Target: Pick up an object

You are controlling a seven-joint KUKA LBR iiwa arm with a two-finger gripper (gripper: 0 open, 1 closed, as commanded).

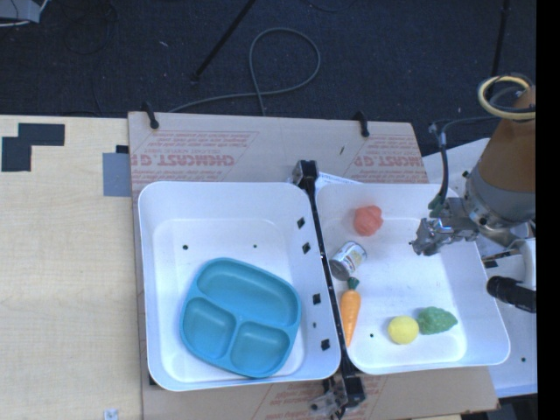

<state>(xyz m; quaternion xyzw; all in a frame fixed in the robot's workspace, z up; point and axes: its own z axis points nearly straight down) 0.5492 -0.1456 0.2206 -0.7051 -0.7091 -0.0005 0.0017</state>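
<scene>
Behind your two white bins, a cardboard sheet [262, 147] carries red printed lettering, seen upside down and too blurred to read. The left bin [162, 208] holds a blue divided tray [241, 316]. The right bin [477, 344] holds a red ball [368, 220], a small tin can [348, 259], a carrot [350, 313], a yellow ball [402, 330] and a green lump [436, 320]. Your gripper [426, 239] hangs over the right bin's upper right area, apart from every object; whether its jaws are open cannot be told.

Tray [241, 316] in left bin [166, 208]; can [348, 258], carrot [350, 313] in right bin [477, 344].
</scene>
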